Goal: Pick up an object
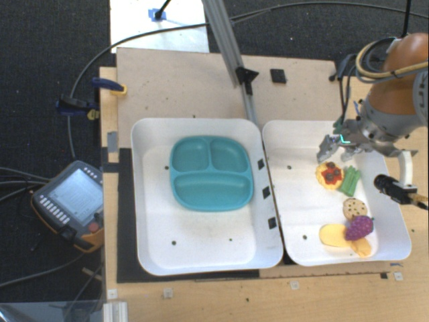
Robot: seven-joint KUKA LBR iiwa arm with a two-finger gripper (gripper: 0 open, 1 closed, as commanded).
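L bin (151,200), at 9 o'clock of the pair: holds a teal divided plate (212,173) w/ three compartments, set toward the bin's 12 o'clock half; rest of the floor is bare white w/ a few small dark dots.

R bin (295,180), at 3 o'clock: toy food clustered on its 3–5 o'clock side. Pizza slice (330,175) w/ red topping near centre; green piece (350,180) just beside it at 3 o'clock, touching or nearly. Below, at 6 o'clock of those: cookie (354,208) w/ dark chips, purple grapes (359,227) just under it, and a yellow piece (333,235) at 9 o'clock of the grapes, partly overlapped by them.

Gripper (332,151) hangs over the R bin at 12 o'clock of the pizza slice, close above it. Fingers look spread, nothing between them.

Surface: tan board bench (181,86) on dark carpet. Blue clamp (107,84) at the board's 10 o'clock corner; grey metal pole (224,32) slants in from 12 o'clock. Teach pendant (70,203) on the floor at 9 o'clock, cables around it.
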